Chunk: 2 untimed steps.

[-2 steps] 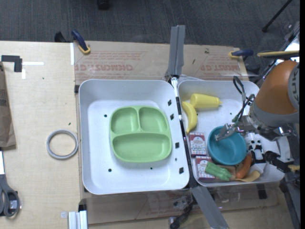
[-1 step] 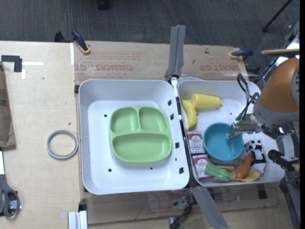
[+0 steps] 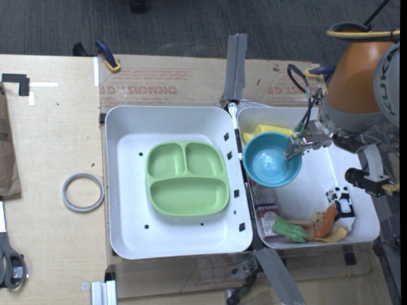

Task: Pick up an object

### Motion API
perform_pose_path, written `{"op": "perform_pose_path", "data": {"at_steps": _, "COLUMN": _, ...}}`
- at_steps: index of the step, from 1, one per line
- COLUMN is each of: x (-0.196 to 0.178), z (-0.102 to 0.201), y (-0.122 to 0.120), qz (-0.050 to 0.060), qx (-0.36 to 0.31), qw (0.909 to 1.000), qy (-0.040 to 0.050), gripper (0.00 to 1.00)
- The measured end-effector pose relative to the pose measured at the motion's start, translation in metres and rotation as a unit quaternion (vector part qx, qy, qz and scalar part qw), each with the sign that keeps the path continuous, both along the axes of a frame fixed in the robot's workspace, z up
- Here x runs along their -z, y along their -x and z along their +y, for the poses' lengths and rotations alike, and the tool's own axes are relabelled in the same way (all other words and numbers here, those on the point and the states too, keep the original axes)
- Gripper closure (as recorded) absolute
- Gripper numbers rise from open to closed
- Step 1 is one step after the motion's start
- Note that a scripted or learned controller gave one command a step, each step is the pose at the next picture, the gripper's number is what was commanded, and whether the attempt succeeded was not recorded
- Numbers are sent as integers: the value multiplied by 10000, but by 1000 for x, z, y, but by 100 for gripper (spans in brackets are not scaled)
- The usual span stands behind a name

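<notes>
- At the right rim of the blue bowl [image 3: 271, 160], the gripper [image 3: 297, 146] is seen, with the rim caught between its fingers; the jaws are clamped on that rim.
- The bowl is tilted, its opening turned towards the camera, and it is placed at the left side of the right bin [image 3: 356, 234], partly over the wall shared by the two bins.
- A yellow item [image 3: 270, 130] is seen just behind the bowl, touching it or nearly so; its shape cannot be told.
- The arm [image 3: 359, 81] is seen reaching in from the right, its orange band above the grey wrist, with black cables looped beside it.
- Along the near wall of the right bin, a green toy [image 3: 289, 230], an orange piece [image 3: 327, 219] and a small black-and-white item [image 3: 343, 202] are gathered close together, well apart from the bowl.
- A flat printed packet [image 3: 264, 203] is seen below the bowl, by the bin's left wall.
- A green divided plate [image 3: 187, 178] with three compartments is laid flat in the middle of the left bin [image 3: 121, 170].
- On the bench [image 3: 51, 138] left of the bins, a grey ring [image 3: 83, 192] is laid flat, well apart from the left bin.
- Scissor handles [image 3: 9, 269] are seen at the lower left edge.
</notes>
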<state>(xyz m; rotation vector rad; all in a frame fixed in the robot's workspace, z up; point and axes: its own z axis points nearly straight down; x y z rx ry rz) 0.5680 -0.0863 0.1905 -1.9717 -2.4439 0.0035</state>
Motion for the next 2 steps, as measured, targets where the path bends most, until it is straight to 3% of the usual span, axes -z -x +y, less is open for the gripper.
{"op": "perform_pose_path", "data": {"at_steps": 1, "x": -59, "z": 33, "y": -59, "qz": 4, "qx": 889, "qw": 9960, "qy": 10, "gripper": 100}}
{"op": "perform_pose_path", "data": {"at_steps": 2, "x": -50, "z": 29, "y": -32, "qz": 19, "qx": 2036, "qw": 9791, "qy": 15, "gripper": 100}}
